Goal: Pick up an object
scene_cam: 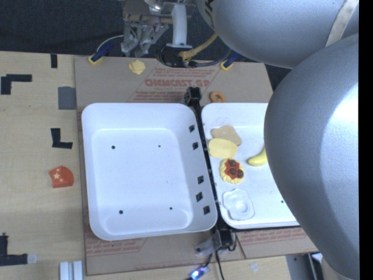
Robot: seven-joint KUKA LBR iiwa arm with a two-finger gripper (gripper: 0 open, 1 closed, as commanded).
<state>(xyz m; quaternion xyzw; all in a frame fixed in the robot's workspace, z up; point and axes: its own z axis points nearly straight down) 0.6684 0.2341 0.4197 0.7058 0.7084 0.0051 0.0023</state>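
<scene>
The big grey arm (315,98) looms over the right bin (256,217), hiding much of it. Beside that bin's left wall lie a tan piece (226,135), a yellow piece (222,149), a small pizza toy (232,170) and a white piece (238,203). The gripper (138,42) hangs well beyond the bins, just above a yellow scrap (137,67) on the cardboard (175,86).
</scene>
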